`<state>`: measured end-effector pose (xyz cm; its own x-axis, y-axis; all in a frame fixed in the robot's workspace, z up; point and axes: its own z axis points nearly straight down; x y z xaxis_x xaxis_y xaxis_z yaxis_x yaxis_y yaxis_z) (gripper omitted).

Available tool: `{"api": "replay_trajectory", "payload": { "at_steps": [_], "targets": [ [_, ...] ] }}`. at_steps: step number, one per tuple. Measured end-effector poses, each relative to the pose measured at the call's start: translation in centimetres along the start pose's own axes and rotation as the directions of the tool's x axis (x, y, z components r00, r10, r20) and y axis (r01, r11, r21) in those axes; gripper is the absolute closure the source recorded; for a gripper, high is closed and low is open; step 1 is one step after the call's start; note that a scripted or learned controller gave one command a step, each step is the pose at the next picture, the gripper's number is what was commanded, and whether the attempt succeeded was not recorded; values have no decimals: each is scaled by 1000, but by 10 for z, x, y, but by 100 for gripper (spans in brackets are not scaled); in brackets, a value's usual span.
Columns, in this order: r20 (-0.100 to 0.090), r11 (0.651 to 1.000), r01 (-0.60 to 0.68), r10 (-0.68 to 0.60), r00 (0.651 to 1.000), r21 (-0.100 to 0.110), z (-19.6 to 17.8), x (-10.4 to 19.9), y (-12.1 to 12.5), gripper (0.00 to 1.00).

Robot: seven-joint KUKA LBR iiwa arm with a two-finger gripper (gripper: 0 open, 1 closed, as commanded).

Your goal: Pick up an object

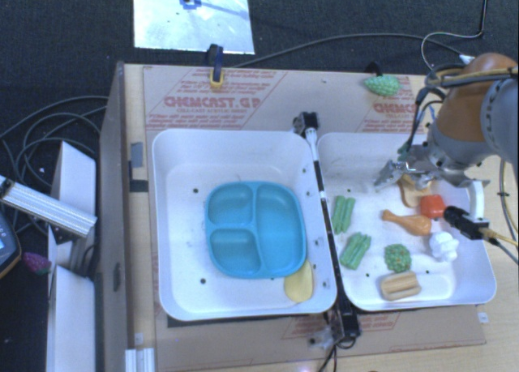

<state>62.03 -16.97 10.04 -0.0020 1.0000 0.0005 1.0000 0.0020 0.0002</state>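
Note:
My gripper (394, 173) hangs over the back of the right bin (474, 285), open, with nothing between its fingers. Just to its right lie a tan piece (410, 193) and an orange-red block (432, 206). A brown drumstick (408, 220) lies in front of them. Further forward are a green broccoli (396, 258), a bread roll (400, 284) and a small white toy (443, 245). Two green vegetable pieces (343, 213) (354, 250) lie near the bin's left wall.
The left bin (174, 200) holds a blue divided plate (255, 228) and a yellow piece (299, 284) at its front right. A green toy (382, 85) sits on the cardboard behind the bins. A black divider (319, 180) separates the bins. Cables trail at right.

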Motion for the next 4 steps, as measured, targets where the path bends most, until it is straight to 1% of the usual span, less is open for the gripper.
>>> {"api": "replay_trajectory", "payload": {
  "at_steps": [1, 2, 3, 4],
  "targets": [
    [3, 1000, 0, 0, 1000, -5, -74, -37, 21, 0],
    [1, 1000, 6, -6, 1000, -17, 9, -20, 26, 0],
    [3, 1000, 3, -3, 1000, -6, -57, -37, 50, 0],
    [4, 1000, 2, -2, 1000, -13, 10, -17, 25, 0]
  ]
}}
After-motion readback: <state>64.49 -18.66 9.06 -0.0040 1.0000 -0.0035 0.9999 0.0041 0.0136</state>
